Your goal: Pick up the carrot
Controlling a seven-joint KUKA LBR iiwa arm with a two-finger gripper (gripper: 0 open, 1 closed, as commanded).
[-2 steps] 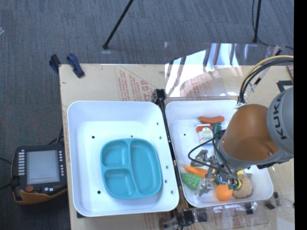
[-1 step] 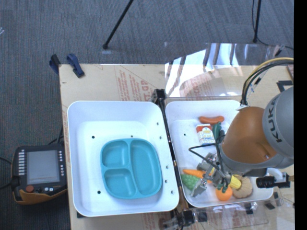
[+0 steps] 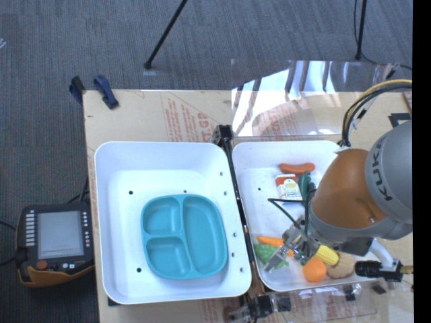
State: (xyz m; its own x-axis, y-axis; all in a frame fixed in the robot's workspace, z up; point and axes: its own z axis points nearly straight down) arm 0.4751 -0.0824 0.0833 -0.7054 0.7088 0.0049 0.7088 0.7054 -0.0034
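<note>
Down low in the right bin (image 3: 250,155), over the front corner: gripper (image 3: 291,249), hung from the grey arm (image 3: 397,173) with its orange band (image 3: 343,194). Metal parts crowded together at the tip, too small and tangled to tell whether spread or closed; cannot tell either whether anything is gripped. Tip right at the carrot (image 3: 270,241), seemingly touching its right end.

Carrot itself: small, orange, slim, lying flat and roughly crosswise near the bin's front left, right end hidden under the gripper. Just below it, a green vegetable (image 3: 267,252). To the right of the tip, a yellow corn cob (image 3: 327,254), an orange fruit (image 3: 314,270) and a tan lump (image 3: 343,266), partly covered by the wrist.

Further back in the same bin: a reddish sausage (image 3: 297,167) and a small carton (image 3: 289,188).

In the left bin (image 3: 111,214), a teal divided plate (image 3: 183,235).
</note>
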